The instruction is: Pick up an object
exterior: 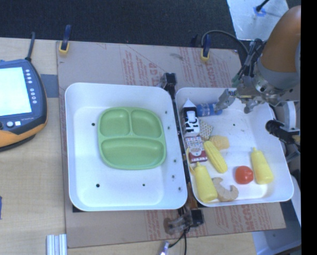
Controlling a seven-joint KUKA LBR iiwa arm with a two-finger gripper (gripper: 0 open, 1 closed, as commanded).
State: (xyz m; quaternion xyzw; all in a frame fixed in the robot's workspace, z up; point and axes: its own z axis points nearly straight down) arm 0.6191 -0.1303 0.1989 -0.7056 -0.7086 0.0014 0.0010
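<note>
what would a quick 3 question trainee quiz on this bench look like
1. True or false: the green divided plate lies in the left bin.
2. Which lies nearest the red tomato? A) blue bottle B) yellow bottle C) teach pendant
3. Fill in: the gripper hangs over the ____ bin's far edge.

Key: 1 true. 2 B. 3 right.
</note>
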